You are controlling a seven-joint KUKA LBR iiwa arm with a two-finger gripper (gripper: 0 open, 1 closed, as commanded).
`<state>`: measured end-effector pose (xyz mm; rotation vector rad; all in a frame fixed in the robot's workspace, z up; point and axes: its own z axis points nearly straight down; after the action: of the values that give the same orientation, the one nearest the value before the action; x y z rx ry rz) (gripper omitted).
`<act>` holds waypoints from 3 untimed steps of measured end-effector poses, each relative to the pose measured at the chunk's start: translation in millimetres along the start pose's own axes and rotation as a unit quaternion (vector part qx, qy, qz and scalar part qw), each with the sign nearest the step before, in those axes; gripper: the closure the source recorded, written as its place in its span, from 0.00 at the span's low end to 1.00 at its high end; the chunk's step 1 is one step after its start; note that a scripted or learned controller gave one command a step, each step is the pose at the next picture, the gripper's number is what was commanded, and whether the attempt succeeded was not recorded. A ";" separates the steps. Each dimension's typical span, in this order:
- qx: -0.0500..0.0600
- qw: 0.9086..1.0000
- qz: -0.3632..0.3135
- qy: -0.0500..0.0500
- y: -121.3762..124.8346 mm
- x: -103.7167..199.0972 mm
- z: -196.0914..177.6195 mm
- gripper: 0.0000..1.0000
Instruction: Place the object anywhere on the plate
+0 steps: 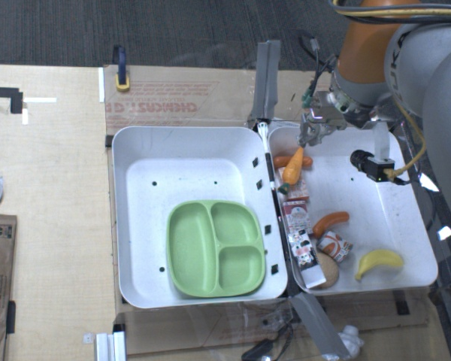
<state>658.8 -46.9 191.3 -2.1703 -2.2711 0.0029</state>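
Two shallow white bins sit side by side on a bench, seen from above at a slant. The left bin (135,201) holds a light green plate (216,248) with three compartments, lying flat in the lower middle of the frame; nothing rests on it.

The right bin (391,216) contains the loose objects. At its upper left corner lies an orange carrot (293,165), tilted, with a second reddish-orange piece (301,160) crossing just behind it. Below these, along the bin's left wall, a small red-and-white carton (295,205) and a dark printed packet (304,250) lie end to end. An orange-red sausage (331,221) lies near the bin's centre, with a round red-and-white item (333,245) just below it and a brownish rounded object (327,271) touching the packet's lower end. A yellow banana (378,262) rests apart at the lower right.

The grey arm with its orange band (372,40) enters from the upper right of the frame. Its gripper (310,140) hangs directly above the carrot, at the bin's upper left corner. Whether its fingers are parted or together cannot be told, and no object is seen between them. A blue-handled clamp (120,70) stands at the upper left, on the cardboard (180,100) behind the bins.
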 end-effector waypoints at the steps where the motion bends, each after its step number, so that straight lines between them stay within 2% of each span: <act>1: -0.001 0.994 0.111 0.000 -3.0 -67.9 -11.9 1.00; 2: 0.001 0.988 0.157 0.000 -6.6 -125.9 75.9 1.00; 3: 0.001 0.935 0.354 0.000 -48.7 -160.9 100.2 1.00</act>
<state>617.2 -210.0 91.3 -2.8322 -1.3558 0.0050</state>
